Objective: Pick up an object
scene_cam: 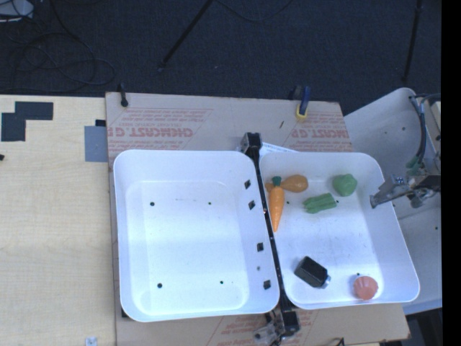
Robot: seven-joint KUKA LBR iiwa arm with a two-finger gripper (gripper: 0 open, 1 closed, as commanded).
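Observation:
The right bin [392, 265] holds several small objects. An orange carrot [276, 206] lies along its left wall, with a yellow-orange piece [294, 184] beside its top. A green oblong piece [319, 203] and a rounder green piece [345, 184] lie toward the back. A black block [312, 272] and a pinkish-red ball [365, 287] sit near the front. My gripper [383, 194] hovers at the bin's right rim, apart from every object, with nothing visible in it.
The left bin [126, 236] stands next to the right one, with a black divider [263, 222] between them. Both rest on a cardboard sheet [180, 125]. A yellow clamp [302, 109] sits at the cardboard's back edge. A white plate [425, 244] lies to the right.

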